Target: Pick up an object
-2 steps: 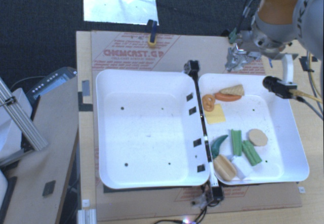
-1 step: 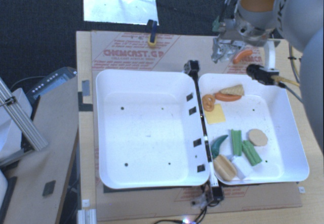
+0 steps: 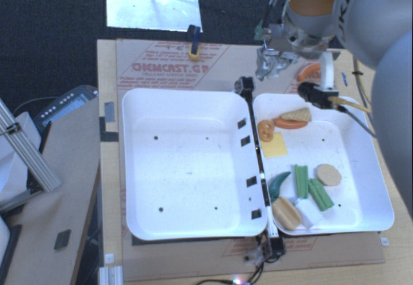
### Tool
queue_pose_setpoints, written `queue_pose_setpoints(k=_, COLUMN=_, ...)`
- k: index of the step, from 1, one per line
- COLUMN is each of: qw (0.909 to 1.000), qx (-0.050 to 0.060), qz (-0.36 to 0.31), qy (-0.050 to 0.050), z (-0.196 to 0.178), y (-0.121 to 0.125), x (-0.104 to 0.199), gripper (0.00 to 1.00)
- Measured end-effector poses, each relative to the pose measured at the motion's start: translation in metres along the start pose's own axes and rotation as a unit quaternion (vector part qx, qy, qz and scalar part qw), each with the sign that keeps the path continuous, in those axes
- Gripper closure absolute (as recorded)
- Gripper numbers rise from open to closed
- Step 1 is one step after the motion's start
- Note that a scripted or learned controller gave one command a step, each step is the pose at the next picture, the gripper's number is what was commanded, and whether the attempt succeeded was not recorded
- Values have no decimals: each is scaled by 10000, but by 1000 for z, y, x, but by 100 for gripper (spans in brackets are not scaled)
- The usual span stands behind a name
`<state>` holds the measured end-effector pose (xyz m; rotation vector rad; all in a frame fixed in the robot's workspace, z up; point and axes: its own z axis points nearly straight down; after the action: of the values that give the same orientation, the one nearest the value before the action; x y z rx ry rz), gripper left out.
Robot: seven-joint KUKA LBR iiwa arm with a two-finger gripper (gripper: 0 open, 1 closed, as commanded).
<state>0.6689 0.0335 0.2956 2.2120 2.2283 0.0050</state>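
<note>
End effector [image 3: 270,66] hangs above the right bin's [image 3: 361,216] far-left corner — grip state cannot be told. Candidates lie loose in that bin; nearest, the orange ring [image 3: 265,129] beside the yellow square [image 3: 275,145] — presumably the approach target.

Left bin open, right bin crowded

The shallow white left bin [image 3: 187,161] lies bare; the shallow white right bin [image 3: 361,167] carries a yellow square slice [image 3: 275,145], green sticks [image 3: 310,187] and a tan bread-like piece [image 3: 286,213], perhaps touching, leaving its right side free.
</note>
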Motion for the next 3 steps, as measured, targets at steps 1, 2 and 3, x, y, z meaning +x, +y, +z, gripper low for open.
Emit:
queue_pose_setpoints(k=1, qw=10000, qx=91, qz=29, qy=0, z=119, y=-69, x=19, gripper=100)
queue_pose_setpoints(k=2, qw=10000, qx=44, qz=39, qy=-3, z=111, y=-141, x=5, gripper=100)
queue_pose_setpoints(k=3, qw=10000, qx=34, qz=13, qy=3, z=111, y=-183, x=33, gripper=100)
